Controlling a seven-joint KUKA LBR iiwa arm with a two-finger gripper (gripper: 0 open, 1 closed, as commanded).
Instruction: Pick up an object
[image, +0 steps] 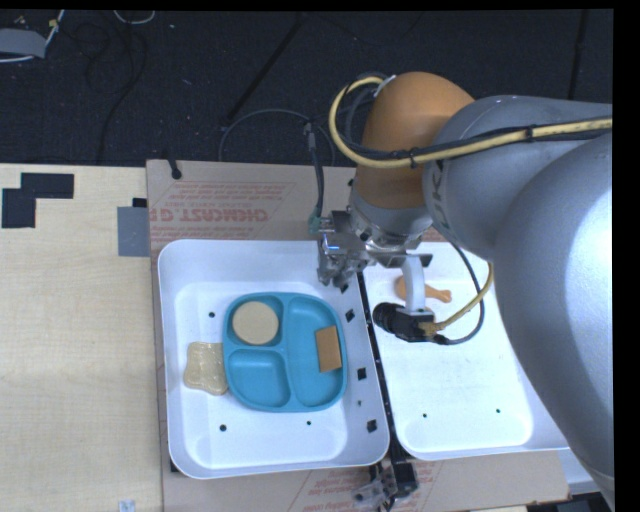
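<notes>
The claw (338, 268) hangs over the rim between the two bins; whether it is released or clenched cannot be told. The orange piece (438, 294) lies in the right-hand bin (470, 420), near the claw.

The white bins (185, 290) around the gripper (338, 262) are being lit brightly and evenly from above, with only soft shadows being cast. The arm (545, 260) right of the gripper is being rendered out of focus.
</notes>
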